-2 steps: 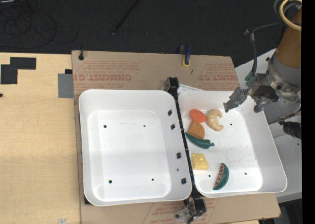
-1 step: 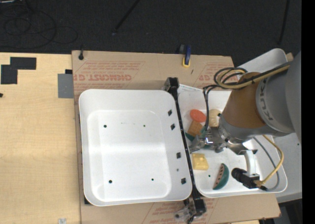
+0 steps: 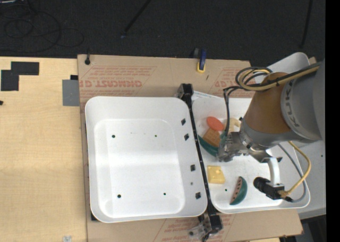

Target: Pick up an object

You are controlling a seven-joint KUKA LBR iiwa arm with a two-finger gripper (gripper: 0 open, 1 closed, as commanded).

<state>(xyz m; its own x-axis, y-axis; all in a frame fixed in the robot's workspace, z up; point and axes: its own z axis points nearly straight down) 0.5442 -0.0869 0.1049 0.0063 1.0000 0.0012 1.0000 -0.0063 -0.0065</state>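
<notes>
Reaching into the right bin (image 3: pixel 255 203), gripper (image 3: pixel 227 150) sits just beside a teal piece (image 3: pixel 209 149), brown block (image 3: pixel 211 138) and orange lump (image 3: pixel 215 123); grip state can't tell. Yellow block (image 3: pixel 215 174) and green wedge (image 3: pixel 239 191) lie apart.

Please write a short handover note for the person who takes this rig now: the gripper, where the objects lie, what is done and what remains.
Gripper: low inside the right bin, next to the teal piece. Whether it holds anything cannot be seen.
Objects: all are in the right bin. The orange piece and the brown piece lie close to the teal one. The yellow block and the green slice lie nearer the front.
Done: the arm has reached the objects, and nothing is visibly lifted.
Left: grasp one object and raise it clear of the bin.
</notes>
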